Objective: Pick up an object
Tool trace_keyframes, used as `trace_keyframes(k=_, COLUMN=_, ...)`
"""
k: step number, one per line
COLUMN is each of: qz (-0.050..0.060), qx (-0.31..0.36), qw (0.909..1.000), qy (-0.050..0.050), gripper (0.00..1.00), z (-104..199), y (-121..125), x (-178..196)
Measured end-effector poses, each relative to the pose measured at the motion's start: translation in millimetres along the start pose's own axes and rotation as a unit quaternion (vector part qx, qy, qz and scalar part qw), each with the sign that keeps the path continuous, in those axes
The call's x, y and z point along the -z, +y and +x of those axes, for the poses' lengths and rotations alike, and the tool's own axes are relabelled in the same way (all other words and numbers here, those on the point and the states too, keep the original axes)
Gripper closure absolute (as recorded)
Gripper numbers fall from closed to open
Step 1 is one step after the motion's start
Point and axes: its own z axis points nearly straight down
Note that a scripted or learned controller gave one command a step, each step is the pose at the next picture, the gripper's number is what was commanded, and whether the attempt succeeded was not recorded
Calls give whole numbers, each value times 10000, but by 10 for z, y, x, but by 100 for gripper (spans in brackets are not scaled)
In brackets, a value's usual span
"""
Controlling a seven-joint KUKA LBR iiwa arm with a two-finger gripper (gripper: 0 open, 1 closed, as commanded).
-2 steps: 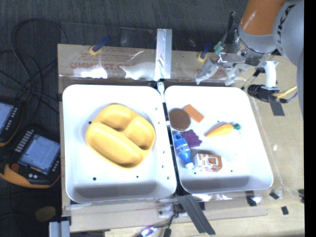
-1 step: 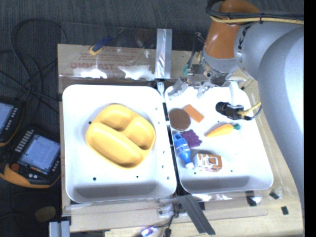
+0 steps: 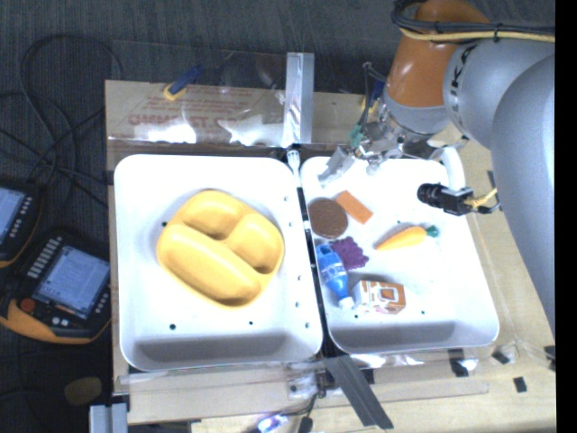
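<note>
My gripper (image 3: 354, 161) hangs over the back left corner of the right bin (image 3: 451, 314), its two fingers spread apart with nothing between them. Just below it lie an orange block (image 3: 354, 207) and a brown round disc (image 3: 327, 216). Further forward in that bin are a toy carrot (image 3: 402, 236), a purple grape bunch (image 3: 351, 253), a blue bottle (image 3: 333, 274) and a small printed carton (image 3: 380, 296). A big yellow banana-like bunch (image 3: 221, 246) lies in the middle of the left bin (image 3: 144, 332).
The grey arm with its orange band (image 3: 428, 61) comes in from the upper right. A black fitting (image 3: 444, 196) sticks out over the right bin's right side. Clear plastic packaging (image 3: 216, 106) lies behind the bins. Handheld control pendants (image 3: 54, 278) sit at the left.
</note>
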Motion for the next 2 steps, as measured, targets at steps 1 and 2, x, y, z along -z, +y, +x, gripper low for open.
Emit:
trace_keyframes(k=1, qz=-76, qx=479, qw=9988, qy=-26, gripper=0, z=-513, y=-275, x=-906)
trace_keyframes(k=2, qz=-90, qx=478, qw=9988, qy=-5, gripper=100, z=-498, y=-263, x=-807)
